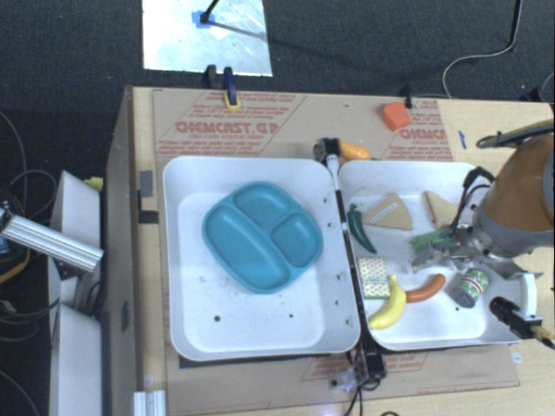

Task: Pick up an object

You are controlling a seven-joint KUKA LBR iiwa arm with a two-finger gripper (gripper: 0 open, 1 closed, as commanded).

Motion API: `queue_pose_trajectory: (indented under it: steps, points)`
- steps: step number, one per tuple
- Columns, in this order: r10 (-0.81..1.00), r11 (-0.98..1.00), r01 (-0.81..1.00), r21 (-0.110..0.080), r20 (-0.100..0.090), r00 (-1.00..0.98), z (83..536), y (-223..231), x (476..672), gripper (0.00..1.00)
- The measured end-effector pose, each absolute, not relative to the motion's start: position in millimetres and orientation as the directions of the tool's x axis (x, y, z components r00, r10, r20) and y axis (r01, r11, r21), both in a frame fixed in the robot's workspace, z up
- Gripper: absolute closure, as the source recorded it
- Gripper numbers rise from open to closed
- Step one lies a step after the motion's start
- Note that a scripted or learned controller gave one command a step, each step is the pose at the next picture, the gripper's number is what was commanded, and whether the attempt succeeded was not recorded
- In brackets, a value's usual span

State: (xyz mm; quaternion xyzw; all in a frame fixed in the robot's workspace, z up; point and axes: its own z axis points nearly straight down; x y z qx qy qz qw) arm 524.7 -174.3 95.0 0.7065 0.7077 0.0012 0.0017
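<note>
A KUKA arm (520, 202) reaches into the right bin (434, 341), its gripper (447, 245) low among toy foods, in what looks like the approach or grasp stage of a pick. The gripper sits just above the sausage (425, 289), with a green piece (427, 239) at its tip; whether it is spread or closed cannot be told, and nothing is visibly held. Left of the sausage lie a banana (388, 306), a cracker (374, 276) and a pepper (359, 228); a can (469, 286) stands to its right, and a wedge (390, 212) above. The left bin (260, 336) holds a blue plate (262, 237). Next the gripper likely must close on one item and lift clear.
</note>
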Motion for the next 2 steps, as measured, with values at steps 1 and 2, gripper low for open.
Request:
queue_pose_trajectory:
  steps: [1, 2]
  points:
    - [1.0, 0.003, 1.0, 0.003, 0.0, -0.003, 89.6, -157.1, 592.9, 0.0]
    - [1.0, 0.005, 1.0, 0.005, -0.001, -0.005, 100.4, -157.5, 593.7, 1.0]
